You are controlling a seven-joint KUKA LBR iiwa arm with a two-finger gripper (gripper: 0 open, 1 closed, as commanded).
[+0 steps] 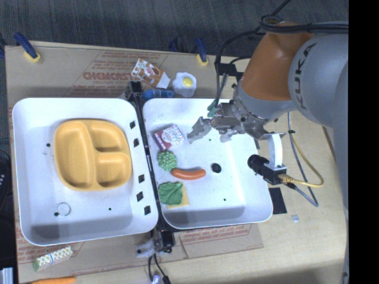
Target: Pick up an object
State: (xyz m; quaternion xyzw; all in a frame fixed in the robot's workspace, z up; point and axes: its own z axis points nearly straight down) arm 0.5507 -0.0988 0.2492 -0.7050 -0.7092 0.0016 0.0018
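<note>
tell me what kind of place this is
Probably a robotics lab bench set up for grasping trials: a KUKA arm reaches over two white bins, toy food such as a sausage lies inside, and clamps pin down the cardboard.

My gripper (208,129) hangs over the right bin (249,203), above its far half, with nothing between its fingers. Taking that bin as the landmark: a small red-and-white packet (169,136) lies near its left wall, just left of my gripper. A green bumpy piece (167,160) sits just nearer the camera than the packet, and a hot dog (188,173) lies beside it toward the bin's middle. A green leaf on a yellow slice (172,193) rests in the near left corner. To the bin's left, the left bin (29,158) holds a yellow divided tray (93,154). Beyond the right bin's far edge, a small carton (145,71) and a yellow-and-white object (185,83) sit on the counter (308,241).
</note>
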